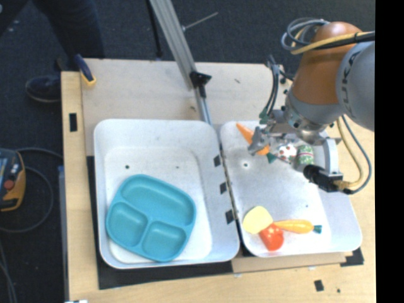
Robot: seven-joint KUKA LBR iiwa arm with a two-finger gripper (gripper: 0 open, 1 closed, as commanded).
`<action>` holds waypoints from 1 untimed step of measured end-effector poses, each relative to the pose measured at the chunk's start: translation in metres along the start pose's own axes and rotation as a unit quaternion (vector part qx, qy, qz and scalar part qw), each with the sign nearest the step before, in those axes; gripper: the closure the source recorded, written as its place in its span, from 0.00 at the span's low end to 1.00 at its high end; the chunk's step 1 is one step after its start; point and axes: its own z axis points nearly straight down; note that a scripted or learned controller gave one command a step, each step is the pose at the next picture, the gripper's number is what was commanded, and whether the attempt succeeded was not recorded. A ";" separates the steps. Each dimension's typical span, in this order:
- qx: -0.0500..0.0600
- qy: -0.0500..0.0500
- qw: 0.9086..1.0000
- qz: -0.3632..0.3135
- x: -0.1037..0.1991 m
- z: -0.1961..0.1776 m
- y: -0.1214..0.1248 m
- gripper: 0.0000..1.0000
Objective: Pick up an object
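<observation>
Hovering over the right bin [328, 223], jaws (state hidden, cannot tell) just beside the orange carrot [245, 131], touching perhaps.

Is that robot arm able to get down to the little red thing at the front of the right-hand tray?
Probably yes. The red piece lies in the open near the right bin's front edge, touching a yellow piece and an orange one. Nothing covers it; the gripper hovers farther back in that bin.
</observation>
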 end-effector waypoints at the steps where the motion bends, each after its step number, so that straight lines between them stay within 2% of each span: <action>1: 0.000 0.000 1.000 0.000 0.041 -0.002 -0.011 1.00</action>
